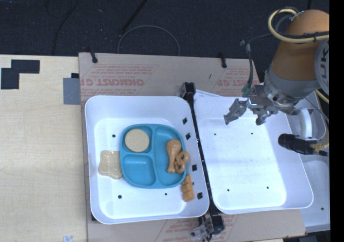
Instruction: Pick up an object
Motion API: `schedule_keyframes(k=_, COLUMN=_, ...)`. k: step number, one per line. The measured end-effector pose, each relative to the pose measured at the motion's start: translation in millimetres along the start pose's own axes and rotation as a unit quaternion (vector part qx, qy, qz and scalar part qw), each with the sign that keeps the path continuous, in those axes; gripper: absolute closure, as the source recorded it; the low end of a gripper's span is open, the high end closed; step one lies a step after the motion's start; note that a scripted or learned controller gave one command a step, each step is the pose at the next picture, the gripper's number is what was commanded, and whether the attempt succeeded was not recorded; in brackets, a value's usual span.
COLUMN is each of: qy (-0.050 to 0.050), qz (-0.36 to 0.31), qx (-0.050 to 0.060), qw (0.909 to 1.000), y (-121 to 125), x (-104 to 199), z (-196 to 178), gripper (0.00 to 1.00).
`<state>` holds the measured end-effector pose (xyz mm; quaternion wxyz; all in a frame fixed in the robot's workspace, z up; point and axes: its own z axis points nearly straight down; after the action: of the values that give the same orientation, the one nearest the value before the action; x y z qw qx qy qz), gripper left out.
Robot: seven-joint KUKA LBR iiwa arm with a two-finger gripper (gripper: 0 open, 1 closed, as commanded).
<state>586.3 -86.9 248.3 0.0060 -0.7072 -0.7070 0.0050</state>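
we count two white bins; the left bin holds one blue plate and four tan food pieces. our claw hangs spread open and empty over the right bin.

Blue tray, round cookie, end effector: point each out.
blue tray [141, 171]: camera view, bare lower-left compartment.
round cookie [136, 140]: camera view, middle of its top.
end effector [248, 115]: camera view, midway between the fingertips.
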Motion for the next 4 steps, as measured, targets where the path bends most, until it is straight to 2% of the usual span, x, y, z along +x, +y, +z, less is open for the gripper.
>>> schedule_keyframes(k=1, qy=0.0, qz=-0.001, qx=-0.006, qw=1.0, y=1.9, x=-0.1, z=-7.2, gripper=0.0)
schedule_keyframes(k=2, qy=0.0, qz=-0.001, qx=-0.004, qw=1.0, y=11.2, x=4.7, z=44.2, gripper=0.0)
schedule_keyframes(k=4, qy=0.0, qz=0.0, qx=-0.003, qw=1.0, y=13.7, x=5.4, z=162.3, gripper=0.0)
